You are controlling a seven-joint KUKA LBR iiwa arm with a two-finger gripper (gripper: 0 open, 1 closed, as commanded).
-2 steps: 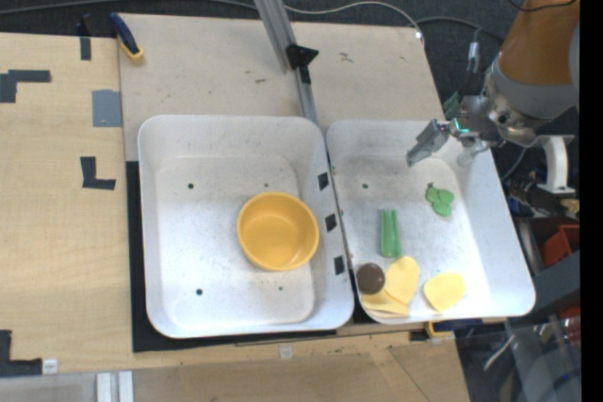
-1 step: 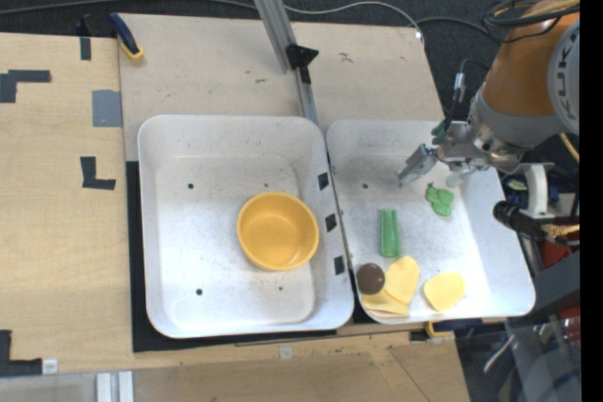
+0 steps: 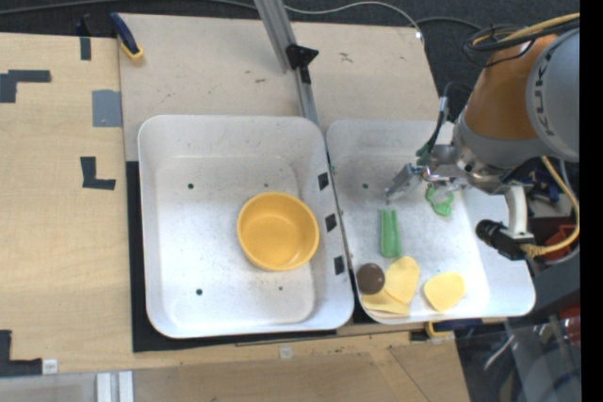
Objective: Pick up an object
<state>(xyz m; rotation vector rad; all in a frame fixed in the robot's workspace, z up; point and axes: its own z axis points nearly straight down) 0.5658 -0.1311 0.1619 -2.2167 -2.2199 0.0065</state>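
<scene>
Overhead view of the bench with its two shallow white plastic bins. We see the grey arm with its orange band (image 3: 504, 94) reaching in from the right, its two-finger gripper (image 3: 415, 181) low over the upper middle of the right-hand white bin (image 3: 363, 141). One thin finger (image 3: 399, 184) slants out to the left; whether the tool stands wide or narrow we cannot tell, and nothing is visibly held between its fingers.

The candidate things lie in the right bin. A small bright green lump (image 3: 439, 201) sits just beside the wrist, partly hidden by it; its shape is unclear. Below the gripper lies a short green stick-like block (image 3: 389, 233), lengthwise toward the near wall, apart from its neighbours. Near the front wall are a dark brown round ball (image 3: 370, 278), a pale yellow flat wedge (image 3: 399, 284) touching it, and a second pale yellow rounded piece (image 3: 444, 291) just beside. A yellow round plastic bowl (image 3: 277, 231) rests upright in the left-hand white bin (image 3: 170, 202).

We judge the green block the easiest target: probably light, stiff and smooth, best pinched across its narrow width at mid-length. The ball may roll away, and the flat yellow pieces offer little edge to grip.
</scene>
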